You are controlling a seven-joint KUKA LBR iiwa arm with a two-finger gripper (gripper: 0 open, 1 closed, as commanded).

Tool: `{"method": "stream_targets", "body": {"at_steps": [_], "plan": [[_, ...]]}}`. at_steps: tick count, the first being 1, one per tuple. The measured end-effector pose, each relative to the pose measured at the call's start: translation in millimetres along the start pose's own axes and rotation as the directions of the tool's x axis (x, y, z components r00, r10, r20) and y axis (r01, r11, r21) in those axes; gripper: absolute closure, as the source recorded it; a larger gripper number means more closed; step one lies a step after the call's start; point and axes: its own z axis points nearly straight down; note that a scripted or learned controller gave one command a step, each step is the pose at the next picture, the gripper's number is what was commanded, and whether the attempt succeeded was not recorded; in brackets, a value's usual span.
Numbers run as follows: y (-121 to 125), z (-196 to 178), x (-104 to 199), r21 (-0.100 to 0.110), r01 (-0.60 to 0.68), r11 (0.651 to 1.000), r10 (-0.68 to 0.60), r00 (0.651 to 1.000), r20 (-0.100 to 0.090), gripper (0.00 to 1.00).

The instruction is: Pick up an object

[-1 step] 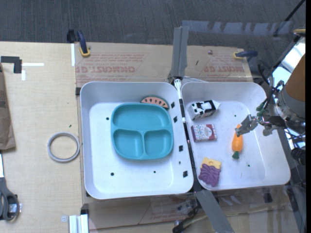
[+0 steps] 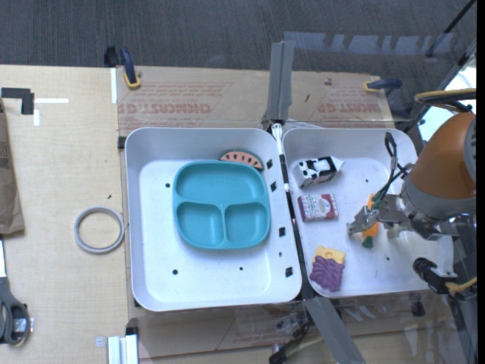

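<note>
At three o'clock, gripper (image 2: pixel 366 227) over the right bin (image 2: pixel 394 279).
Nearest, at five o'clock, a purple grape bunch (image 2: pixel 326 273) touches a yellow piece (image 2: pixel 330 255). Just beyond, the fingers pinch an orange toy (image 2: pixel 370 232), though whether they truly grasp it I cannot tell. Farther, a red packet (image 2: pixel 318 207), then a black-and-white carton (image 2: pixel 316 171). At nine o'clock, a teal divided plate (image 2: pixel 223 205) fills the left bin (image 2: pixel 144 226).
</note>
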Motion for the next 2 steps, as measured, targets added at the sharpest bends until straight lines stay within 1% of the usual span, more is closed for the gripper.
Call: {"method": "stream_targets", "body": {"at_steps": [1, 2], "plan": [[-0.8, -7.9, -1.2, 0.003, -0.005, 1.000, 0.005, 1.000, -0.001, 1.00], [-1.4, -15.7, -1.9, 0.006, -0.008, 1.000, 0.008, 1.000, -0.001, 1.00]]}}
